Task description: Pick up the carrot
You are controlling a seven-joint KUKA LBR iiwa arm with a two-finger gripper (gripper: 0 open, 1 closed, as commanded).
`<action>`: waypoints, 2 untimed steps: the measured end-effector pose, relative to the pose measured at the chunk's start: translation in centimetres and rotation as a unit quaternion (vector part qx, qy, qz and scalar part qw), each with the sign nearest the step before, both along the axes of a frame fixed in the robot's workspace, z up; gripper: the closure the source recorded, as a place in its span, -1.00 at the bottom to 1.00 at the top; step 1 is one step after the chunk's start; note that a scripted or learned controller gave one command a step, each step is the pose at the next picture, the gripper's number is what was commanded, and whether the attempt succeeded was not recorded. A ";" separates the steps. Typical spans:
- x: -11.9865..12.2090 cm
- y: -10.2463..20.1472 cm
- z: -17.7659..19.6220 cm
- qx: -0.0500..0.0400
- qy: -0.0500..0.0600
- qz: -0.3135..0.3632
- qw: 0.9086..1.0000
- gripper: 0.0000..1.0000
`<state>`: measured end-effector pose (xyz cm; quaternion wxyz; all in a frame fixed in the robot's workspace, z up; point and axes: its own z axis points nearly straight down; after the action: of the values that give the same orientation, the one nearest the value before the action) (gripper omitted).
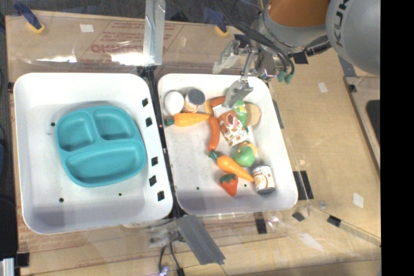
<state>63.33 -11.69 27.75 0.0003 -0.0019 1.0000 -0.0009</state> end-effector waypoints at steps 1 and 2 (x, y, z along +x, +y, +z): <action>-11.0 -0.6 -13.3 0.002 0.005 0.064 0.998 -1.00; -12.2 -1.2 -18.7 0.001 0.001 0.029 1.000 -1.00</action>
<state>51.12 -12.87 9.09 -0.0007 -0.0313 0.9995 0.0004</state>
